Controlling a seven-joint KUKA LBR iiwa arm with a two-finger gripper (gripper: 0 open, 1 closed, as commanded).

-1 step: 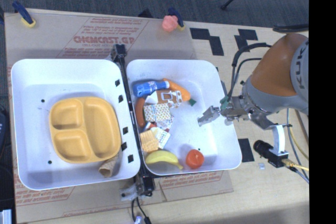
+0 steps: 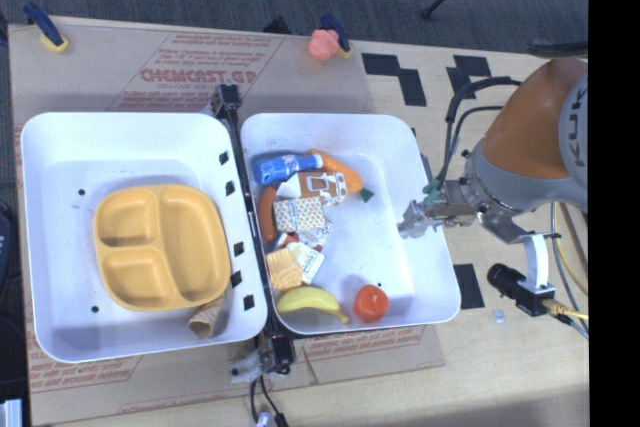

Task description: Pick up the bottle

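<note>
The bottle (image 2: 280,166), blue with a white end, lies on its side in the back left part of the right bin (image 2: 392,137). An orange object (image 2: 343,172) and a small printed carton (image 2: 322,186) lie against it. My gripper (image 2: 414,219) hangs over the right side of that bin, near its right wall and well to the right of the bottle. Nothing shows in its grasp.
A patterned packet (image 2: 301,214), a sausage (image 2: 266,213), a cracker (image 2: 283,266), a banana (image 2: 310,302) and a tomato (image 2: 371,302) share the right bin. The left bin (image 2: 50,145) holds a yellow divided plate (image 2: 160,245) and a brown cone (image 2: 208,318).
</note>
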